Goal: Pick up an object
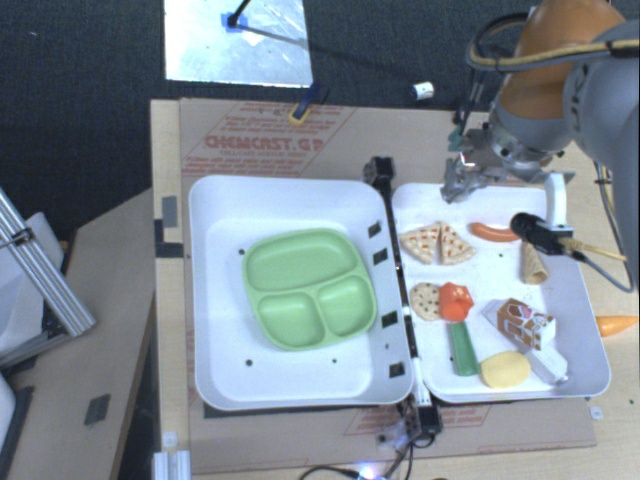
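Fingers' state cannot be told; gripper (pixel 462 181) hangs over right bin's (pixel 590 353) far edge.
Nearest object: pizza slices (pixel 437 243), just below-left of it, hot dog (pixel 493 232) beside.

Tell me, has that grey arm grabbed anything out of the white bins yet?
Nothing looks picked yet. The two-finger gripper hangs over the far edge of the right white bin with nothing visible between its fingers. The toy foods lie in that bin: the orange sausage, the pizza-like wedges and the yellow lemon-shaped piece. The green divided tray sits in the left bin. The whole pick remains.
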